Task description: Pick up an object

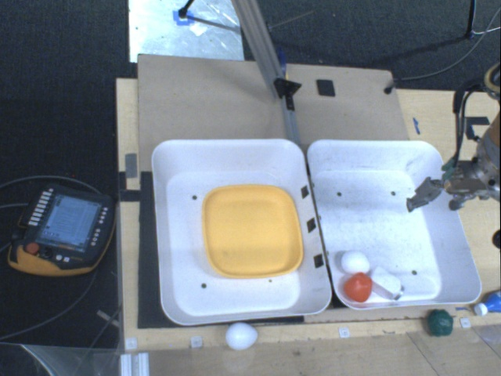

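Note:
The right bin (376,178) holds three small things at its front edge: a white ball (355,262), a red ball (358,287) and a white block (387,284), all touching or nearly so. A square yellow plate (253,230) lies flat in the left bin (180,288). My gripper (436,202) hangs over the right bin's right side, well behind the small things and apart from them. Its two dark fingers (419,197) are spread open with nothing between them.
A white egg-shaped thing (241,335) lies on the bench in front of the left bin. A dark green ball (439,322) and a blue item (490,305) sit on the bench at front right. A teach pendant (59,233) rests far left.

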Controlling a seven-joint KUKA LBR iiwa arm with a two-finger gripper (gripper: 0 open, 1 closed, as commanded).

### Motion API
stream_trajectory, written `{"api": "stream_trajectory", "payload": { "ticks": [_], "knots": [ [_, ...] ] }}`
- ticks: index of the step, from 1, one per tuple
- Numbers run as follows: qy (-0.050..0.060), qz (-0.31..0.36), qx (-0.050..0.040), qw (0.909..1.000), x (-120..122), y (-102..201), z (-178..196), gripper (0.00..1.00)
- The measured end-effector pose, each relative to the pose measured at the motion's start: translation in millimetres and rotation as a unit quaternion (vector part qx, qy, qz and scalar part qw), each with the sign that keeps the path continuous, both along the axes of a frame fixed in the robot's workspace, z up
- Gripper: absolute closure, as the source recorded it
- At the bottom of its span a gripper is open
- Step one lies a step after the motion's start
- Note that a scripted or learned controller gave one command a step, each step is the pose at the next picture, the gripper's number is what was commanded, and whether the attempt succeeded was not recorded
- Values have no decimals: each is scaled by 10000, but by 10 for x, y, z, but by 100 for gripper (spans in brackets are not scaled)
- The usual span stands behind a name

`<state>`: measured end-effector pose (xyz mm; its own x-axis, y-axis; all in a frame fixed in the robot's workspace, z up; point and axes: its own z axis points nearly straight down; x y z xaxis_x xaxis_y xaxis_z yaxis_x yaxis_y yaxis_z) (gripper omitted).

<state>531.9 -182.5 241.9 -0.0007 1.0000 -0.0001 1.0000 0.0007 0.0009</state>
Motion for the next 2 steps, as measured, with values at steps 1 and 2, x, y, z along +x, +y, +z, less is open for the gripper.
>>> {"api": "stream_trajectory", "payload": {
  "ticks": [1, 2],
  "knots": [
    [14, -3, 3, 10000, -3, -30, -609, 0],
    [20, -1, 5, 10000, 54, 2, -1205, 0]
  ]
}}
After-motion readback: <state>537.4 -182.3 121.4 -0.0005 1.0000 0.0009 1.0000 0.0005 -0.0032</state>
